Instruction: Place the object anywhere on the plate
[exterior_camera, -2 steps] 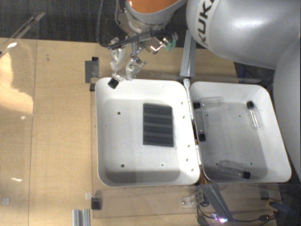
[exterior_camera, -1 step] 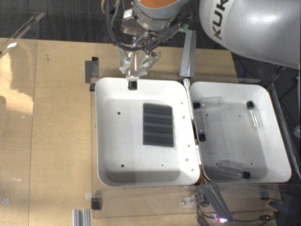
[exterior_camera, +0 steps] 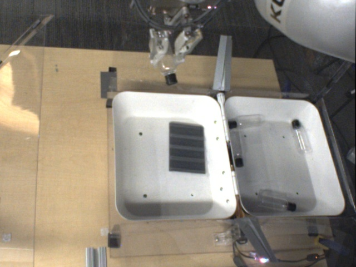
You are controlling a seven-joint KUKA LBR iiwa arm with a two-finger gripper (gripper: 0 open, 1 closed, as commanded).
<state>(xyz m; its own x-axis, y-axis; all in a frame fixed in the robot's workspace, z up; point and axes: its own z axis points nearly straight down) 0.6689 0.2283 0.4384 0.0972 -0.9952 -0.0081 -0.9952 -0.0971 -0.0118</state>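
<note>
A dark ribbed plate [exterior_camera: 187, 147] lies flat in the middle of the left white bin [exterior_camera: 128, 166]. My gripper [exterior_camera: 170, 59] hangs high up, past that bin's far rim as the camera sees it. A clear vial with a black cap [exterior_camera: 169, 74] sticks out below its fingers, cap end down, and the fingers are shut on the vial's upper end. The vial hangs in the air, well away from the plate.
The right white bin [exterior_camera: 328, 166] holds several more clear vials with black caps, such as one [exterior_camera: 275, 201] near its front wall and one [exterior_camera: 300, 136] at its back right. A grey metal post [exterior_camera: 223, 63] stands behind the seam between the bins.
</note>
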